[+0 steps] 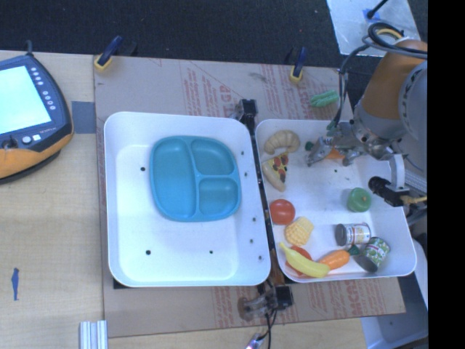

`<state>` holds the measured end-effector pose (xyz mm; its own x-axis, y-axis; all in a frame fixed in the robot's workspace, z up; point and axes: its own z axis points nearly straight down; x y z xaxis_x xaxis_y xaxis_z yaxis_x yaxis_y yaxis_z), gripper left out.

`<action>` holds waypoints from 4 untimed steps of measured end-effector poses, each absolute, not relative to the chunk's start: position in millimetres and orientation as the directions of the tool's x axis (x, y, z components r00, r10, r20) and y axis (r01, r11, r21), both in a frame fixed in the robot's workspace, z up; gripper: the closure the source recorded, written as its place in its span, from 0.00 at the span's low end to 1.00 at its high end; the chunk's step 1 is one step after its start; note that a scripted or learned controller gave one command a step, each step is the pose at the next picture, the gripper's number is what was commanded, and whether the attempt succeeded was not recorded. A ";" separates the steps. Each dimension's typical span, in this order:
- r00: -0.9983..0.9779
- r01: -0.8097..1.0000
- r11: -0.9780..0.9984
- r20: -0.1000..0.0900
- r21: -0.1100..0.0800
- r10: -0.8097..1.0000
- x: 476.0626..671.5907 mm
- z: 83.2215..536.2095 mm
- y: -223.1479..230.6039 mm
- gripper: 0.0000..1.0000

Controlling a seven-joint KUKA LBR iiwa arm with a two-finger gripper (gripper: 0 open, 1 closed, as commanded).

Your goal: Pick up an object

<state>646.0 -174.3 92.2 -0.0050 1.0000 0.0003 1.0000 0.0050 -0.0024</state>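
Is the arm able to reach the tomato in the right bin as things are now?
Probably yes. The tomato lies uncovered near the right bin's left wall, with corn just beside it; nothing lies over it.

Your arm point(396, 86) comes in from the right side of the camera view, its orange band sitting above the grey wrist (the upper links run out of frame). The wrist points down and leftward, and the gripper point(328, 151) hangs low at the far end of it, dark metal parts splayed around its tip.
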 end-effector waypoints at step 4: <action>-0.001 1.000 0.001 0.000 -0.003 1.000 582.7 200.4 -168.0 1.00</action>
